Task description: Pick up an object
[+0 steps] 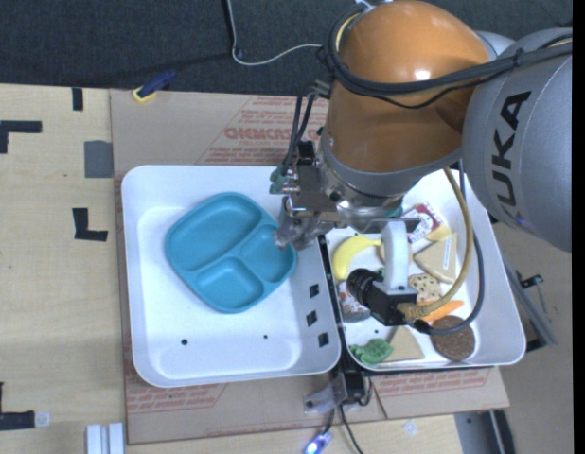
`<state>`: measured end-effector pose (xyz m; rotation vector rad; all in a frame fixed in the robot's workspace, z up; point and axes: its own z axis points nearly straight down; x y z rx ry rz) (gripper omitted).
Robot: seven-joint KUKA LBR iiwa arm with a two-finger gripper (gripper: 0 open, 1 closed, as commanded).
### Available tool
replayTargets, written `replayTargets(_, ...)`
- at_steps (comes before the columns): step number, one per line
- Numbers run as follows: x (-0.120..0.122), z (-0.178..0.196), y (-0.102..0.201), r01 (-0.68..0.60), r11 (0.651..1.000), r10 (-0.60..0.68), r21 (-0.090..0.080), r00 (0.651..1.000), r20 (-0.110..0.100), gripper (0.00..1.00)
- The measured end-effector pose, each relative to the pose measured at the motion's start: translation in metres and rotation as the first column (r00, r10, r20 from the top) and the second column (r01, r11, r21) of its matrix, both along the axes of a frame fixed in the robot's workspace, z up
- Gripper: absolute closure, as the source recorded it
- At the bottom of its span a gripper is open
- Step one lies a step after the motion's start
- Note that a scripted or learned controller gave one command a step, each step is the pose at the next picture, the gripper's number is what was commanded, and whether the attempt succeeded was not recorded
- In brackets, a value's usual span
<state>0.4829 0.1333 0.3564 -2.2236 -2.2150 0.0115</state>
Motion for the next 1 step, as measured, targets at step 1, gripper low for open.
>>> replayTargets(1,-0.0015,-0.1171,-0.0567,0.003,1.000,-0.003,-0.002,1.000,-0.008,1.00)
